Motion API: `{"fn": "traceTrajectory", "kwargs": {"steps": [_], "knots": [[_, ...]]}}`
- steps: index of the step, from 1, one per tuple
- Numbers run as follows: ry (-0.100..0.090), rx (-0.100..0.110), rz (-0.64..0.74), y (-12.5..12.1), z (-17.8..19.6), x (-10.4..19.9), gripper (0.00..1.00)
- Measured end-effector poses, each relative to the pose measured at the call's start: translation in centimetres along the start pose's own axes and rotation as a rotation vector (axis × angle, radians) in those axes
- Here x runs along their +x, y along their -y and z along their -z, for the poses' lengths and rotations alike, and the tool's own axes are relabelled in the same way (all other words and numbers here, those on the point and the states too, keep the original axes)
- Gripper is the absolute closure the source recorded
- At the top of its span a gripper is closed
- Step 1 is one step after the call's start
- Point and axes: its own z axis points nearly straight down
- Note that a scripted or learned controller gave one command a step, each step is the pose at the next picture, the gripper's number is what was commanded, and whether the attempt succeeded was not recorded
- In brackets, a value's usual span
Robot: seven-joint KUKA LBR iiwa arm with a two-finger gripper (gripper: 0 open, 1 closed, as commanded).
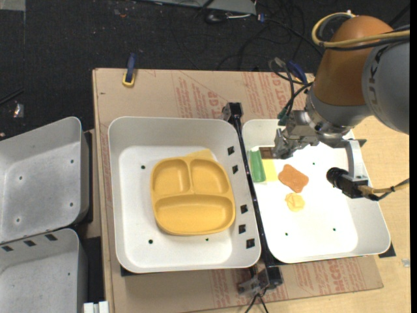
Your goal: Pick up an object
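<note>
Three-compartment glossy yellow tray (193, 196); rounded orange block (293, 177)

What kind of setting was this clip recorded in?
Most likely a robotics lab or test cell. Two shallow white bins, left and right, sit on a cardboard-covered bench; loose cables trail over dark carpet; the arm's gripper hangs over toy-like items such as a yellow divided tray.

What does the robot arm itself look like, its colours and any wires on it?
The arm is thick and rounded, grey with a big glossy orange band. A yellowish cable loops over the top of the orange part, and thin dark and green wires run down beside the wrist. The gripper at its end is a small grey metal block, much slimmer than the arm.
</note>
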Motion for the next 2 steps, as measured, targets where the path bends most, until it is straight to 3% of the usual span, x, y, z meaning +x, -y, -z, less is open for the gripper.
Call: {"fn": "traceTrajectory", "kwargs": {"steps": [1, 2], "knots": [[-0.001, -0.002, 0.000, -2.0, 0.6, 4.7, 1.00], [0.000, 0.000, 0.000, -4.3, -1.1, 9.5, 1.00]]}}
